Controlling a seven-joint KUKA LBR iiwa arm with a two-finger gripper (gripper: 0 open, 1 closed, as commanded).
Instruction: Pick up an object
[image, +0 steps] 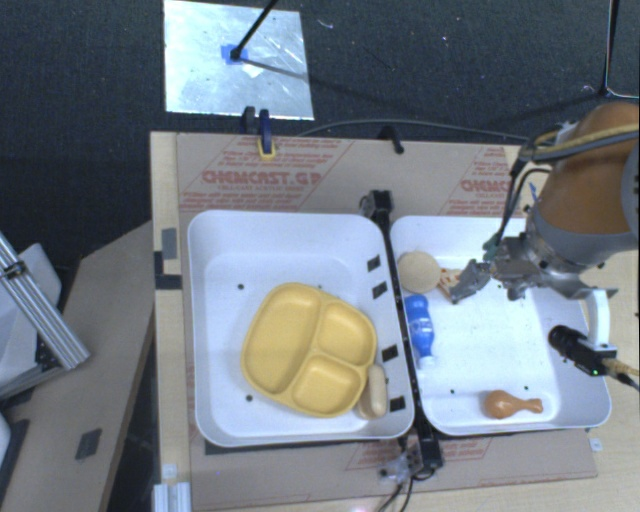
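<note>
We saw the gripper (468, 283) low over the right bin (500, 400), fingers parted with nothing between them. A tan ball (418, 269) sat just left of it, a blue bottle (419, 326) along the divider, an orange drumstick toy (513, 404) near the front wall. The left bin (225, 260) held a yellow divided plate (308, 348) with a beige piece (375, 391) touching its corner.

The grey arm (590, 190) reaches in from the right, its gripper (468, 283) angled down-left.
</note>
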